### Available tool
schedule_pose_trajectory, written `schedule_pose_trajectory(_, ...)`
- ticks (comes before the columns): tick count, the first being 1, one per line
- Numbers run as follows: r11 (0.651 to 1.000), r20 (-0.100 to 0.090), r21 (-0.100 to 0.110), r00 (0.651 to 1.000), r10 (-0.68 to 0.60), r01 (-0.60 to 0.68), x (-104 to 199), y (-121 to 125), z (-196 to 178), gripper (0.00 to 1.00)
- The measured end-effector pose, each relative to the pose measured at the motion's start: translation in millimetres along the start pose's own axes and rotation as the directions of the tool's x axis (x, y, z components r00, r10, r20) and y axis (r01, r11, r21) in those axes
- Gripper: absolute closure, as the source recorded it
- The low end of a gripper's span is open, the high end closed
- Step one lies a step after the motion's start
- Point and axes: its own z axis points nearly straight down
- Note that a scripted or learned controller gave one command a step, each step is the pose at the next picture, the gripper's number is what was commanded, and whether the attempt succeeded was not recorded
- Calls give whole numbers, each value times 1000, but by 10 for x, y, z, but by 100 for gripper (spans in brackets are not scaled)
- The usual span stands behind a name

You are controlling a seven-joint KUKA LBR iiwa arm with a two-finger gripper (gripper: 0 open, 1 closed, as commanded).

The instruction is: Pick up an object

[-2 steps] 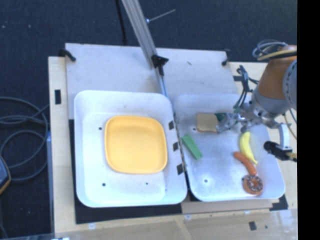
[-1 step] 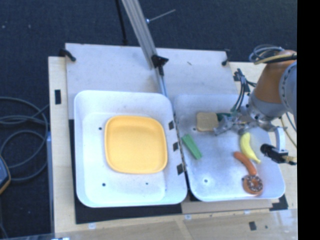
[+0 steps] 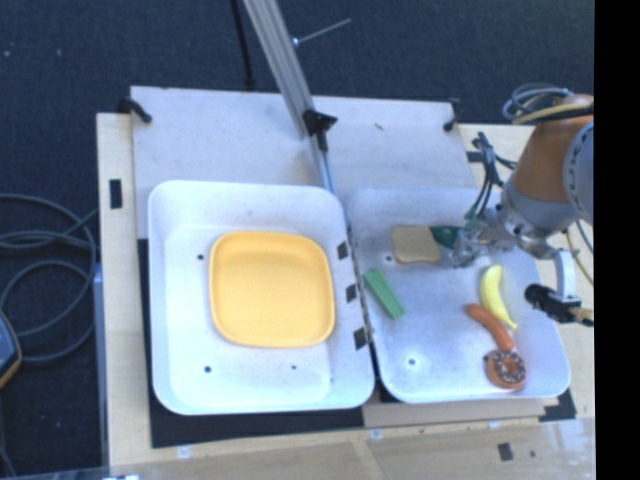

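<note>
Arm entered from the right of frame; two-finger gripper (image 3: 462,251) sat low in the right-hand white bin (image 3: 420,368), beside a flat tan rectangular block (image 3: 415,244) in the bin's upper middle. Could not tell whether the gripper was wide, narrow or holding anything. A small dark-green piece (image 3: 443,235) lay between block and gripper.

Risk, as judged: the block looked thin and flat, so a closing grip might slide over it or nudge it aside.

Also in that bin: green stick (image 3: 383,294), yellow banana (image 3: 495,294), orange sausage-shaped toy (image 3: 492,325), brown doughnut (image 3: 505,368). The left bin (image 3: 170,298) held a yellow square plate (image 3: 271,289).
</note>
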Motion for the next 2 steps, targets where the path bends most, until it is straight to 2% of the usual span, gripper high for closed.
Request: schedule_pose_trajectory(2,1000,0,-4,1000,0,0,85,24,-1247,100)
